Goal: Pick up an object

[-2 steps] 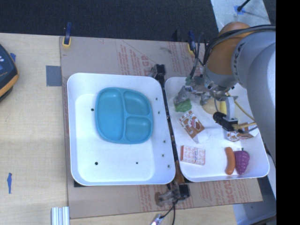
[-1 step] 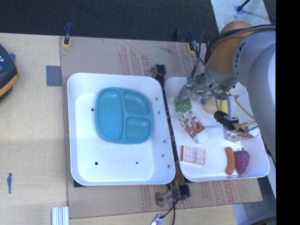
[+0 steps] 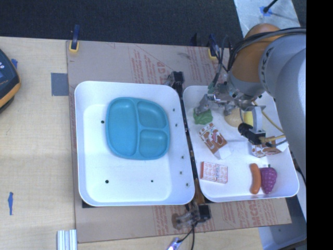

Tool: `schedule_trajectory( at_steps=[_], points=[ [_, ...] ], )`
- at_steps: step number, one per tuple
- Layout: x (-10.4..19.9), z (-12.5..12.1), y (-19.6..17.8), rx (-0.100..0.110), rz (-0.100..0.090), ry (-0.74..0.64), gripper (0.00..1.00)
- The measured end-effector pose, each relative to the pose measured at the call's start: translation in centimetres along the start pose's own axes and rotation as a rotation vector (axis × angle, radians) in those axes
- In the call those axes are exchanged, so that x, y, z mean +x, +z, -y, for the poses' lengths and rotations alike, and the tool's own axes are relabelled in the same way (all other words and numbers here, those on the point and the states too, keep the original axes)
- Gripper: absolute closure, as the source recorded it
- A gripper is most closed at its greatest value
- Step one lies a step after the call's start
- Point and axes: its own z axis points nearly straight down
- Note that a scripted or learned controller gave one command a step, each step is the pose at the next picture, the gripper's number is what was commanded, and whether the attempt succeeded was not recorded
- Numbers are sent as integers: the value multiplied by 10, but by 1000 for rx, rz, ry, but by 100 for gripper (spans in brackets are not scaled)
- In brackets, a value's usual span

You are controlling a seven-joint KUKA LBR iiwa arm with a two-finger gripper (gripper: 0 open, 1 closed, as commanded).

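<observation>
Your claw (image 3: 209, 102) hangs over the right white bin's (image 3: 237, 194) far-left corner, apparently targeting the small green plastic piece (image 3: 203, 115); you cannot tell its opening.

A brown cardboard sheet (image 3: 130, 56) covers the wooden desk (image 3: 31, 155) (blue clamps (image 3: 74, 38) pin its far edge). A yellow-and-black device (image 3: 8, 82) sits at the left edge, near grey tape (image 3: 59, 84).
</observation>
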Motion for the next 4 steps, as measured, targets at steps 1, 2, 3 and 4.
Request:
schedule_trajectory(
  at_steps=[1,2,3,4],
  points=[
    [4,0,0,2,0,-2,0],
    [5,0,0,2,-1,-3,0],
    [4,0,-10,3,0,-4,100],
    [4,0,-10,3,0,-4,0]
  ],
)
